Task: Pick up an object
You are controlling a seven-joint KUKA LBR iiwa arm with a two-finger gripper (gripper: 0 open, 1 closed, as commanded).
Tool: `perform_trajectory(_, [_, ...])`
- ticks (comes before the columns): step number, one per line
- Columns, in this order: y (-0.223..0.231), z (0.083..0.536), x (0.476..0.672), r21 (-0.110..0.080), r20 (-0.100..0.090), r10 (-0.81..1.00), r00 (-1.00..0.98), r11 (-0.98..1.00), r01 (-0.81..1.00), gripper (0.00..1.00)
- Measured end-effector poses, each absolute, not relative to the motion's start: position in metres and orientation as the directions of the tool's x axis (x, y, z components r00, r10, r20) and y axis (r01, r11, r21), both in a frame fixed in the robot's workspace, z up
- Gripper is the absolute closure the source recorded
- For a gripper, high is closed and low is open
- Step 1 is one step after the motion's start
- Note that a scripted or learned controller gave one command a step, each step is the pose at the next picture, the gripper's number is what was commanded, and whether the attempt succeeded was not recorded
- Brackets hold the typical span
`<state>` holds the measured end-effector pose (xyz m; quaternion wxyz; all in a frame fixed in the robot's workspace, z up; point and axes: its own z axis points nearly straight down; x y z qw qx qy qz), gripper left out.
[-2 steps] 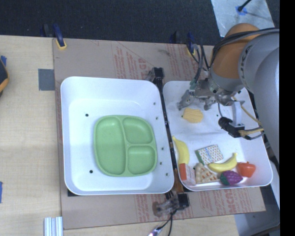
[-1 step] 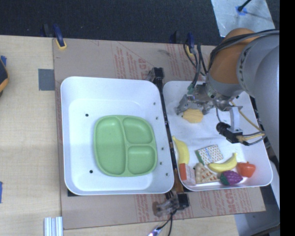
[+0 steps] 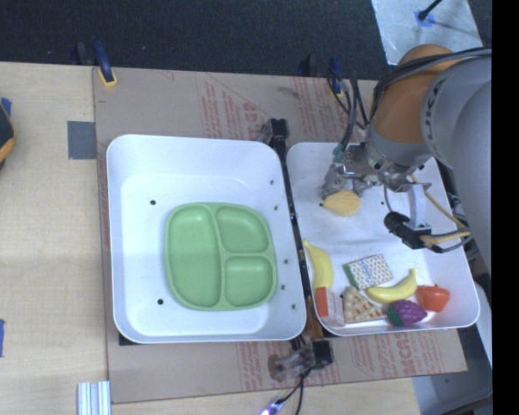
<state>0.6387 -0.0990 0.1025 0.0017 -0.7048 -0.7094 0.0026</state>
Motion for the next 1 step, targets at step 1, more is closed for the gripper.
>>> perform_trajectory(1, [-0.0412,0.1928,0.6538,-0.001,0.001,1.0,-0.005,0.005,1.0,1.0])
